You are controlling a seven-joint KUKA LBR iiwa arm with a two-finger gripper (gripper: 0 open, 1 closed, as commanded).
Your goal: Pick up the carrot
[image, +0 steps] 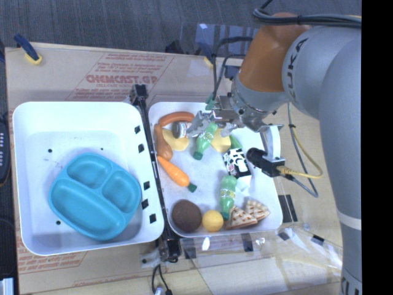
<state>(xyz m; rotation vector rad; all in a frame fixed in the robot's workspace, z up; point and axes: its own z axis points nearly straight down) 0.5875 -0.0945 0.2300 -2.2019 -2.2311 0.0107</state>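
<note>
Crowded toys in the right bin (277,209) could be seized wrongly, as the gripper (207,123), its state unreadable, was held above a green bottle (204,141), away from the carrot (174,172).

Grey arm (319,72) enters from right, orange band uppermost, wrist angled down-left, jaws low.

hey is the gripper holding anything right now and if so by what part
Cannot be told. The gripper sits low among the toy food near a green bottle; the carrot lies apart, untouched.
</note>
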